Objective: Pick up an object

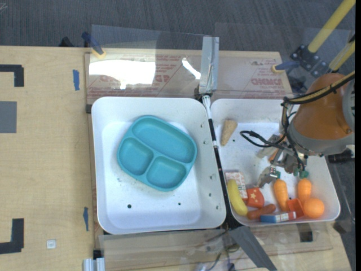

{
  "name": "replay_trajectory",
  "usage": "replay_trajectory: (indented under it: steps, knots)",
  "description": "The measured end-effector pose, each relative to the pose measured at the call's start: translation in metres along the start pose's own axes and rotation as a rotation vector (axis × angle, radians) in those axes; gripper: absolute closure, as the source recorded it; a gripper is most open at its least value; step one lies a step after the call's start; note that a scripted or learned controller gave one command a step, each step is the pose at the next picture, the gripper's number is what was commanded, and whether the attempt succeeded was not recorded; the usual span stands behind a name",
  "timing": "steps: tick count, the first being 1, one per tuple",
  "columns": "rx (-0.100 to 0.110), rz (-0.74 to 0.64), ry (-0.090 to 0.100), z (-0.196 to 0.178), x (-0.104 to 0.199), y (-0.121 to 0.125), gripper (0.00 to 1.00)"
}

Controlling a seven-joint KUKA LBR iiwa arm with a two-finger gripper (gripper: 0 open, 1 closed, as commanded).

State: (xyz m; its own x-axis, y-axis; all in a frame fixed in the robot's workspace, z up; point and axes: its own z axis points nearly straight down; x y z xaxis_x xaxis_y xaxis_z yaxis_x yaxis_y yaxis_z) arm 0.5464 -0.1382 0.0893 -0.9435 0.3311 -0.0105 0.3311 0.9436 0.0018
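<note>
My gripper (273, 173) hangs low over the right bin (254, 117), under the orange wrist band. Its tip is right above the top end of an orange carrot (280, 192); whether it touches the carrot is unclear. A second carrot (304, 187) lies just right of it and an orange ball (313, 208) sits in the bin's front right corner. A yellow banana (237, 197), a red block (255, 196) and a brown sausage (261, 212) lie along the front left. A tan cone-shaped piece (228, 131) rests near the back left.
The left bin (107, 151) holds a teal divided plate (157, 152). A small printed card (236, 178) lies by the banana, and a red-and-blue stick (280, 217) lies against the front wall. Black cables (256, 138) trail from the wrist over the right bin's middle.
</note>
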Motion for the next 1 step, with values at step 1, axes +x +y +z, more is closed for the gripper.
replay_trajectory:
  steps: [1]
  knots:
    - [0.001, -0.186, -0.004, -0.0006, 0.0411, -0.0394, 0.0]
